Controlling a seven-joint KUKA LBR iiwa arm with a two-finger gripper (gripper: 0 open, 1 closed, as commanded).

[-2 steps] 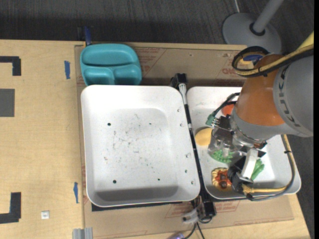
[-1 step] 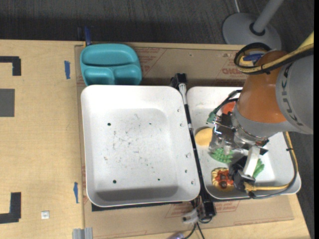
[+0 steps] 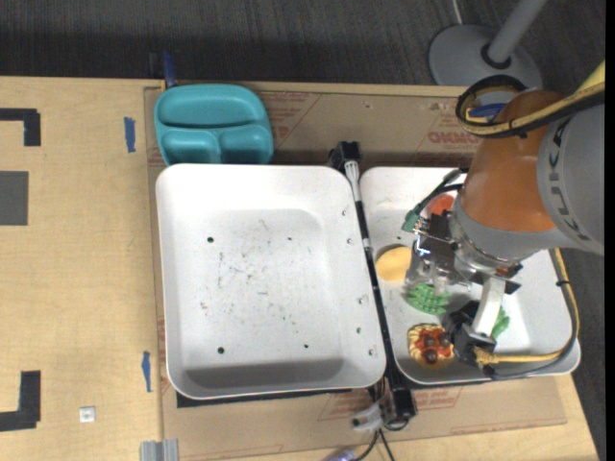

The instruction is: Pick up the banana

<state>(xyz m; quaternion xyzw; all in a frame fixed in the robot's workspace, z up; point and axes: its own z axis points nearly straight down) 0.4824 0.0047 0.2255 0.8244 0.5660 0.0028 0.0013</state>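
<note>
camera view | grey two-finger gripper [image 3: 426, 279] low in right shallow white bin [image 3: 548, 339] | grip state: cannot tell | yellow rounded item [image 3: 390, 263] just left of it | green leafy toy [image 3: 423, 301] directly beneath it

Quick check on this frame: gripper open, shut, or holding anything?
Gripper: low over the right bin, above the green toy; whether it is open, shut or holding anything cannot be told.

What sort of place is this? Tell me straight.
Likely a robotics lab bench for grasping trials: two shallow white bins side by side on a cardboard-topped bench, a grey and orange arm over small toy objects.
</note>
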